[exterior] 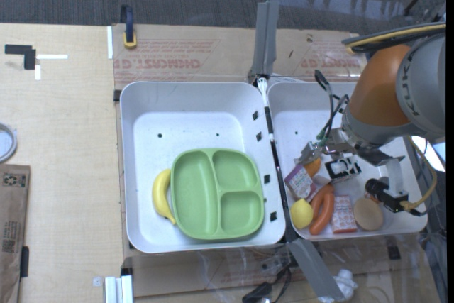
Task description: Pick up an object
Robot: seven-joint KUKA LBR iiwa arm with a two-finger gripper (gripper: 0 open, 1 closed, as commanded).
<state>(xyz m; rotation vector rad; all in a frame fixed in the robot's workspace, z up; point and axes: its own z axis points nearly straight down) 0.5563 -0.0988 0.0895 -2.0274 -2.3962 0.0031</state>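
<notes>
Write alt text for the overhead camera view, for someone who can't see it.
A grey and orange robot arm reaches from the right over the right white bin, above a lemon, carrot and snack packets. The left white bin holds a green divided plate with a banana beside it.

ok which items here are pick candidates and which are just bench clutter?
Pick candidates:
- banana, green divided plate in the left bin
- lemon, orange carrot-like piece, snack packet, round tan piece in the right bin, under the gripper

Clutter:
- blue-handled clamp
- tape roll
- brown paper bag
</notes>
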